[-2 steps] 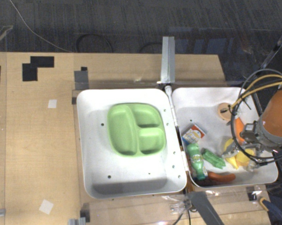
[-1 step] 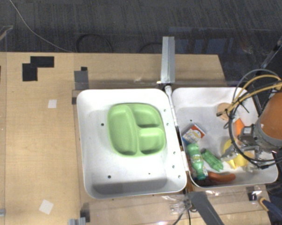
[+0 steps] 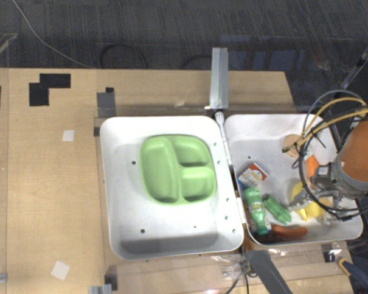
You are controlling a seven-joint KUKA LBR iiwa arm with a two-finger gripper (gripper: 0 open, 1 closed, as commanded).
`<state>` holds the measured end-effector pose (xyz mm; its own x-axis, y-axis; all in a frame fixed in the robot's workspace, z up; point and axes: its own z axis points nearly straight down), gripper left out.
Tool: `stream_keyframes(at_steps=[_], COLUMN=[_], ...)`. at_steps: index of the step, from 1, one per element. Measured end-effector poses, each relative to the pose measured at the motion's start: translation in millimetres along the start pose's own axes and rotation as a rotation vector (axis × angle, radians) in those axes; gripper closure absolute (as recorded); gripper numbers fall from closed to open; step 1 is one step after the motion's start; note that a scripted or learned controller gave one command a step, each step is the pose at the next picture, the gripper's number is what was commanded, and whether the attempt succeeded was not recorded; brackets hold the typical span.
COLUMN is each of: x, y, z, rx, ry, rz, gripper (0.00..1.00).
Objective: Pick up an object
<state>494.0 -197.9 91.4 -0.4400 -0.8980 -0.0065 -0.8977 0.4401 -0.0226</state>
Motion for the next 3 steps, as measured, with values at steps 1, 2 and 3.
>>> stream_keyframes(at_steps=[1, 2, 3], x=[4.8, -3.8, 0.6], y=[-2.2, 2.2, 0.2], z=[0.2, -0.5, 0.1], rx=[-0.003, 0.001, -0.003], ry=[-0.001, 0.004, -0.002], rz=[-0.139, -0.234, -0.265], gripper=[0.0, 0.0, 0.0])
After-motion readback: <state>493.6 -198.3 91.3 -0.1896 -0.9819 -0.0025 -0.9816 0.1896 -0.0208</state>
